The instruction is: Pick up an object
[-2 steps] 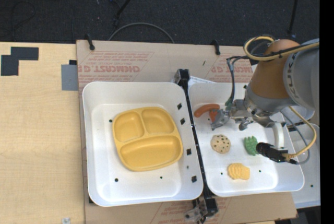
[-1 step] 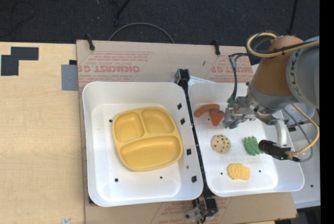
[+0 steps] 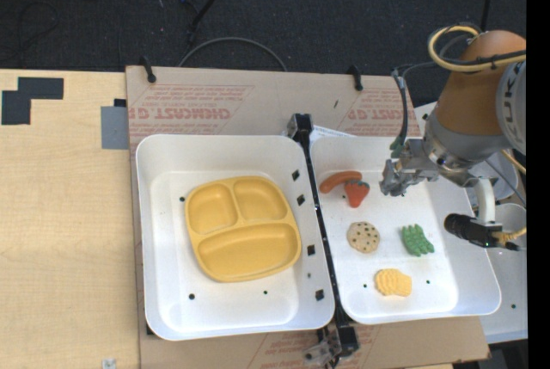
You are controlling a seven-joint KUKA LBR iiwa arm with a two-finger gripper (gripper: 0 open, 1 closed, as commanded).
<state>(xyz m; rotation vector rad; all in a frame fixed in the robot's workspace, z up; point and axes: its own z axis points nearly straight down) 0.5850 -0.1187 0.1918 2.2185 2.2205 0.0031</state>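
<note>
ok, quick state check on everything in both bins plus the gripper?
yellow tray: lying flat in the left bin, right side up.
sausage: lying in the right bin, touching the carrot.
carrot: lying beside the gripper.
cookie: lying flat, apart from the rest.
green vegetable: lying loose.
corn: lying loose near the front wall.
gripper: low over the right bin, nothing visibly held.

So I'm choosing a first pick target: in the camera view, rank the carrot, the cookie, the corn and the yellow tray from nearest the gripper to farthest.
From the gripper:
1. Carrot, just to its left in the right bin.
2. Cookie, below and left of it.
3. Corn, at the bin's front.
4. Yellow tray, across in the left bin.
</note>
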